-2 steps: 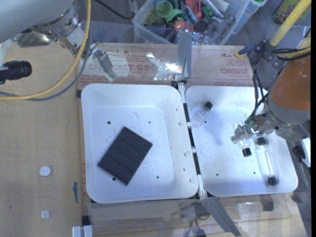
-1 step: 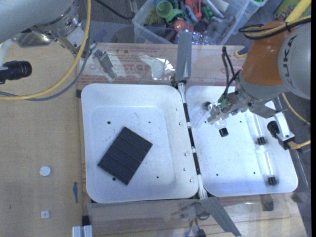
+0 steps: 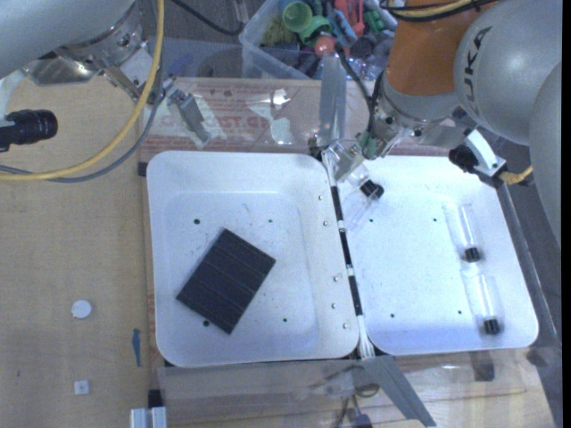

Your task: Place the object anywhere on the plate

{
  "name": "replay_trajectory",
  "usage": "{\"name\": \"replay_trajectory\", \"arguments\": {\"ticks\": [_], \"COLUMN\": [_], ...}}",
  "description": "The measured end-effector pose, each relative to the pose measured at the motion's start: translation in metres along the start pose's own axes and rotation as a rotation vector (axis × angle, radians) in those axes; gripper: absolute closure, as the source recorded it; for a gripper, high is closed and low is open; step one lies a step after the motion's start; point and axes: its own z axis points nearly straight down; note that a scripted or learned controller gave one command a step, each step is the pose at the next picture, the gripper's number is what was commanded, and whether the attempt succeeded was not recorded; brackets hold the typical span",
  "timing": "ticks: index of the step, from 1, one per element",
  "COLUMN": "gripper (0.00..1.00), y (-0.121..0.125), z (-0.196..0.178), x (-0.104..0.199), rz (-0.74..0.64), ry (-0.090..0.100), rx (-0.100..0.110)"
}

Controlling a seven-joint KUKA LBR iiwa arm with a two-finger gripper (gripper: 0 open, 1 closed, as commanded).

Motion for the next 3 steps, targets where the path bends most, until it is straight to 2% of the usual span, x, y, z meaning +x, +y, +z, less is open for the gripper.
{"name": "replay_trajectory", "arguments": {"ticks": [1, 2, 3], "gripper": [1.0, 1.0, 1.0], "y": [0.04, 0.08, 0.082], "z": [0.022, -0.039, -0.006], "x": [0.068, 0.091, 0.171], "rz": [0.083, 0.254, 0.257], "ry": [0.006, 0.001, 0.005], "rx": [0.007, 0.002, 0.007]}}
